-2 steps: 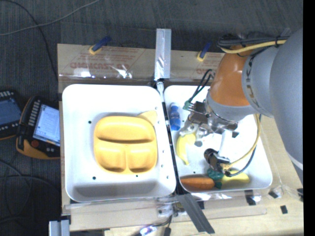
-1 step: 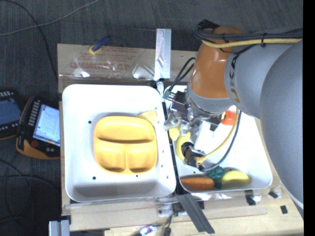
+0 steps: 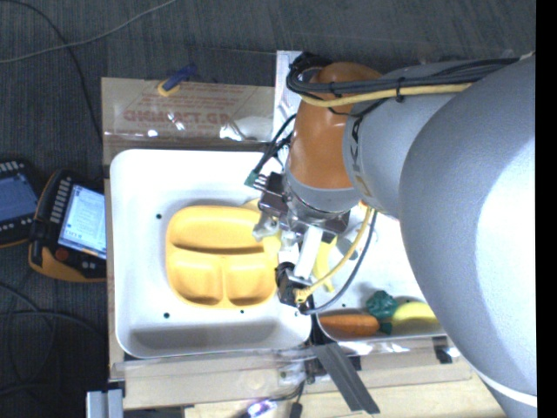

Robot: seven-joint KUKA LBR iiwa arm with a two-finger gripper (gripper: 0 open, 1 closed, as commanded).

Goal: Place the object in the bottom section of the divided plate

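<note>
Plate: a yellow divided plate (image 3: 218,255) is lying flat in the left white bin (image 3: 139,190), its long compartment facing the far side of the view and its two smaller compartments sitting side by side toward the near side.

Arm: the grey arm (image 3: 470,198) is reaching in from the right, and its orange band (image 3: 326,138) is hanging over the strip where the two bins meet.

Gripper: the gripper (image 3: 285,240) is hovering just beside the plate's right rim, at the inner edge of the left bin. The wrist is hiding it from above, so whether it is wide, narrow or carrying anything cannot be told.

Object: three small toys are lying close together in the right bin (image 3: 396,277), well apart from the plate. An orange carrot-shaped piece (image 3: 348,324) is sitting nearest the bin's left wall, a green piece (image 3: 380,303) is touching its right end, and a yellow piece (image 3: 414,317) is resting just beyond that.

Surroundings: a handheld pendant (image 3: 74,225) with a lit screen is lying on the dark floor left of the bench, and a clear plastic bag (image 3: 187,111) is lying behind the left bin.
</note>
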